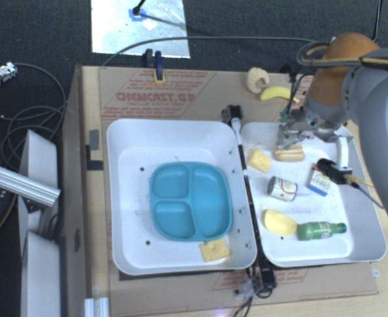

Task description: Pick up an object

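My gripper [290,139] hangs low over the back of the right bin [365,243], straight above a tan, bun-like piece [289,155] and touching or almost touching its top. In the same bin lie a yellow cheese wedge [258,160], a small can [282,189] on its side, a blue and white box [319,183], a lemon [280,222] and a green bottle [321,230] lying flat. Nothing is lifted off the bin floor.
The left bin [128,177] holds a blue divided plate [190,199] and a yellow cheese block [214,249] by its front wall. Behind the right bin, on the cardboard, lie a banana [276,94] and a beige ring-like piece [257,79]. The arm fills the right rear corner.
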`<action>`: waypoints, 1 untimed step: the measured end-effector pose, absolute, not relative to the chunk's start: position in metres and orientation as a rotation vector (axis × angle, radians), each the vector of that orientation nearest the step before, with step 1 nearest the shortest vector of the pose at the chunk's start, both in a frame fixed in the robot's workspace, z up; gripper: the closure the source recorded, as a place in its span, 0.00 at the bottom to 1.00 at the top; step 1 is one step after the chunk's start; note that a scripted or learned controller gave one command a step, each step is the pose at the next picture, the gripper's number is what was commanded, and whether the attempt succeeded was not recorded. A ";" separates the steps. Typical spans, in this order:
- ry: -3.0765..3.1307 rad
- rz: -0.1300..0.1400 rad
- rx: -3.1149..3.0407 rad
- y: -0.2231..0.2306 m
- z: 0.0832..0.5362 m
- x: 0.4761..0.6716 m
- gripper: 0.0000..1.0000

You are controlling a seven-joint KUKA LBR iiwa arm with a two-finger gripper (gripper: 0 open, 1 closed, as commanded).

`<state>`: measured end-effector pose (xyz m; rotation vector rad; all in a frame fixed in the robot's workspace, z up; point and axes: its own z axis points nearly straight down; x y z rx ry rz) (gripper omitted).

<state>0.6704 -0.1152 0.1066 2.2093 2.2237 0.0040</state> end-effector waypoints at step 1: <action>2.220 0.004 2.215 -0.155 0.178 0.664 1.00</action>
